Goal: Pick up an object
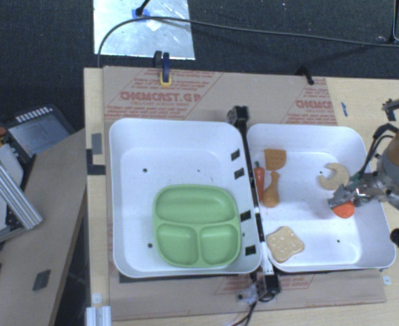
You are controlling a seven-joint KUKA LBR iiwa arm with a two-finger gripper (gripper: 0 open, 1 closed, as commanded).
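One camera looks down at a slant from above the bench (206,90), far enough back to take in both bins; the right bin (362,250) sits beside the left bin (128,182).

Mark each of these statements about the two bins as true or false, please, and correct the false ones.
1. The green tray lies in the left bin. True.
2. The pincer is over the left bin. False: it is at the right side of the right bin, beside an orange object.
3. The toast lies in the right bin, near its front edge. True.
4. The green tray has one single compartment. False: it has three, one long and two small.
5. The tan ring piece lies on the green tray. False: it lies in the right bin, near the pincer.
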